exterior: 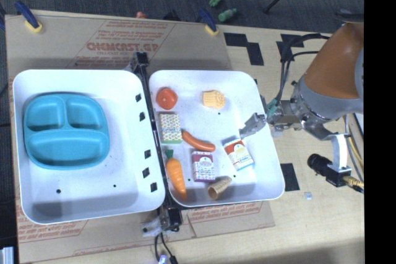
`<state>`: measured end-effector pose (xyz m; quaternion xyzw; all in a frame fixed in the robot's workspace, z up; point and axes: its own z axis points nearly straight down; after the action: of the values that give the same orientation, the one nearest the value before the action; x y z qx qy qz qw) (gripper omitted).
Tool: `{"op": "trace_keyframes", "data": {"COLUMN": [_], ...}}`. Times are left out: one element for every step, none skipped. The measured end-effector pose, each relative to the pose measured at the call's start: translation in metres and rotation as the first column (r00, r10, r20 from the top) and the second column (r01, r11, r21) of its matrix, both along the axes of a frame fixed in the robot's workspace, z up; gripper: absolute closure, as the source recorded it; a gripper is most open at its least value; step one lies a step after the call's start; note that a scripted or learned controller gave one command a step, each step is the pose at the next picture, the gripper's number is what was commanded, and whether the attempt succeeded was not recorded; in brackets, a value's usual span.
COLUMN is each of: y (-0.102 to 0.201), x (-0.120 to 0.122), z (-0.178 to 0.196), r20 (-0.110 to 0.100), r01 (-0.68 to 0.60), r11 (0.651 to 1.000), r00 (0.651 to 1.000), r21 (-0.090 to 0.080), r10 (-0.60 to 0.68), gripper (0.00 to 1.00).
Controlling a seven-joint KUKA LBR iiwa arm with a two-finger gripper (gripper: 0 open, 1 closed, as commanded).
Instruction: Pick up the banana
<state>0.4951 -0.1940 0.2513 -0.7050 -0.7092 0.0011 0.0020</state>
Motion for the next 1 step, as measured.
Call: {"op": "trace_keyframes", "data": {"y": [0.0683], "x": [0.0144], "z": [0.0569], "r20": [0.002], "r01": [0.049], "r11": [0.999], "r00": [0.999], "r21": [-0.001], "r10": [-0.049], "gripper": [0.0]}}
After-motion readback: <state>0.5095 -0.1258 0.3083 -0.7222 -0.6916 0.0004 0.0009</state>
